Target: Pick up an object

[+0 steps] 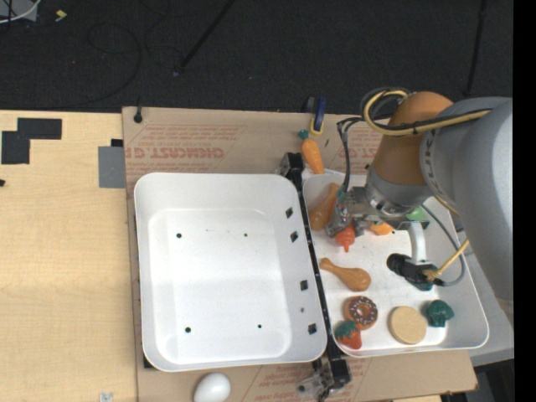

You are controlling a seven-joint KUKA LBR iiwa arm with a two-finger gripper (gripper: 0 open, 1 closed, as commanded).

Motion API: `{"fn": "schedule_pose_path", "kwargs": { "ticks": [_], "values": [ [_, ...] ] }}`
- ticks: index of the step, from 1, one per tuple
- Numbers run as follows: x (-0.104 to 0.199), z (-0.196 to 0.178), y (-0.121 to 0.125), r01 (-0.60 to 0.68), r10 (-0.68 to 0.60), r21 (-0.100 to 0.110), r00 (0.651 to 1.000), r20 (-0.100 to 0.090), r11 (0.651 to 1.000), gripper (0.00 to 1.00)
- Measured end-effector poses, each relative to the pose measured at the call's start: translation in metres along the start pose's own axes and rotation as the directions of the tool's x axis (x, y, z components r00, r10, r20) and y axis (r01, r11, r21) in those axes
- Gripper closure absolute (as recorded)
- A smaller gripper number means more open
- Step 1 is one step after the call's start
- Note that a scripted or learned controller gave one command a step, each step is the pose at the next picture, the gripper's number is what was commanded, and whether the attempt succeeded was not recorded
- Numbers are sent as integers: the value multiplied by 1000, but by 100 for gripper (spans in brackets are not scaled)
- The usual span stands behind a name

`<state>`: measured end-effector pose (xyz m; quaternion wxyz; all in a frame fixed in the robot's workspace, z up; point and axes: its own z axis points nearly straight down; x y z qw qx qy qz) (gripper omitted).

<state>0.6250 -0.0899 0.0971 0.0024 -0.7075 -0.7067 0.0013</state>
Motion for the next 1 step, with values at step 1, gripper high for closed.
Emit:
{"fn": "schedule_pose_path", "kwargs": {
  "ticks": [1],
  "values": [
    [76, -97, 19, 9, -10, -12, 1000, -1, 1000, 100]
  ]
}}
